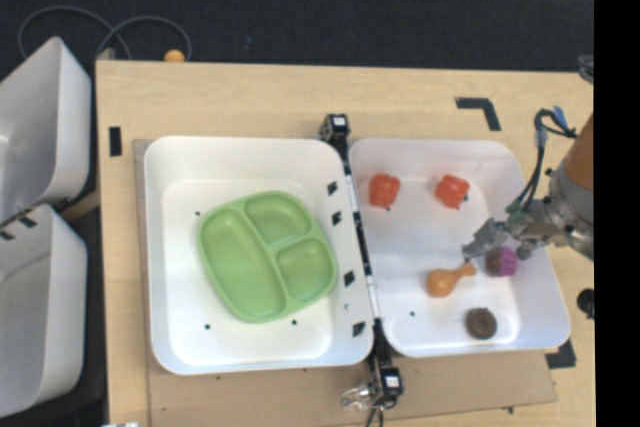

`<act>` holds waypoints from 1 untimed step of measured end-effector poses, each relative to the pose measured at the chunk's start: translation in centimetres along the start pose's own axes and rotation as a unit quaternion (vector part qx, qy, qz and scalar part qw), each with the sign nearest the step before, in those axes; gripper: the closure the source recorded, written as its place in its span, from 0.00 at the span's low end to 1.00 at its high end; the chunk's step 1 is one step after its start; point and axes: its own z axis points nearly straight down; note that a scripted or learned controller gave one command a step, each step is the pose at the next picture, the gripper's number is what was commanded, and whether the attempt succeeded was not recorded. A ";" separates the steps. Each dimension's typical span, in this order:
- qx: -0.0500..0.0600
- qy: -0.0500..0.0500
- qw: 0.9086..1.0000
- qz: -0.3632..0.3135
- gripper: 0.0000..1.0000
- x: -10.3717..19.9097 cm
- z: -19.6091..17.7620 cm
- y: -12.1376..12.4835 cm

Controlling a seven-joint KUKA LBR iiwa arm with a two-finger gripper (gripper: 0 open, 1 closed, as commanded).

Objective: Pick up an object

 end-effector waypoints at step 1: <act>0.002 0.000 1.000 0.001 0.00 -0.6 6.1 0.4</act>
